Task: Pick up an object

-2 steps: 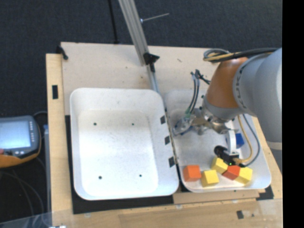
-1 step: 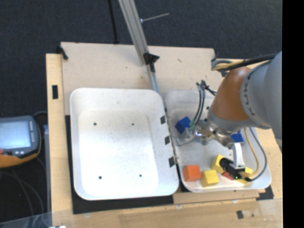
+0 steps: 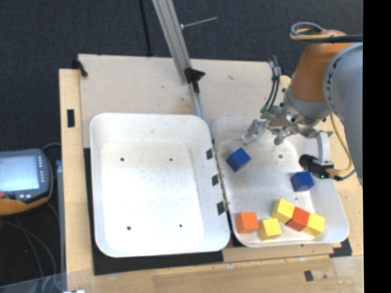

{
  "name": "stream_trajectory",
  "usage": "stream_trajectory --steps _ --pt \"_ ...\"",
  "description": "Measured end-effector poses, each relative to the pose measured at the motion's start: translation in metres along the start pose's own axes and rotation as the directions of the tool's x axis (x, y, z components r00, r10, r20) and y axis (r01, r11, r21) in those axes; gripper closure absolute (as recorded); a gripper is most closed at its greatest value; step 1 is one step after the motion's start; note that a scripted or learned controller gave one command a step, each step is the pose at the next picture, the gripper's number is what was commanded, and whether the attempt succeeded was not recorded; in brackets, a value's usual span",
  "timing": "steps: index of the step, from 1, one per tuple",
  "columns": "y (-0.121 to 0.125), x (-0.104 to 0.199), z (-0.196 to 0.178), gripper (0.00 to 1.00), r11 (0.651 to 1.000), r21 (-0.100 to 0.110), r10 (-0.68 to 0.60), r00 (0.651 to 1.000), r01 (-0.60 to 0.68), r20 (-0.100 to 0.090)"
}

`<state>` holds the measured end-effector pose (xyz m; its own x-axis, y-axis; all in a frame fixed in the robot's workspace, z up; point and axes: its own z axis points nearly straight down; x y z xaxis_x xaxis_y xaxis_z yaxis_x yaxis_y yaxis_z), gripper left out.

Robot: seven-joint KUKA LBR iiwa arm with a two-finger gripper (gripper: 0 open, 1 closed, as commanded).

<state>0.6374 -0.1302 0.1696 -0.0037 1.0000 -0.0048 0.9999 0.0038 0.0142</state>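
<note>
Robotics lab test cell: arm (image 3: 324, 72) at plywood bench (image 3: 131, 84) with two white bins (image 3: 153, 124), aluminium camera mast (image 3: 171, 26), teach pendant (image 3: 23, 179) at left, dark carpet (image 3: 61, 17).

White bins (image 3: 153, 124) matt speckled plastic; bench (image 3: 131, 78) pale bare wood.

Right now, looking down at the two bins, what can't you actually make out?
- Gripper: small and blurred in the camera view; open or shut cannot be told.
- Arm: cut off by the right edge.
- Right bin: its far right corner lies under the arm and cables.
- Red block: partly covered by the yellow blocks touching it, so its shape is unclear.
- Grey device: cut by the left edge, screen unreadable.
</note>
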Motion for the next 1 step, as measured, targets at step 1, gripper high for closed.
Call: stream_trajectory --steps 1 --pt "-0.0184 0.0004 0.0444 0.00 1.000 -0.012 0.001 1.000 -0.001 0.001"
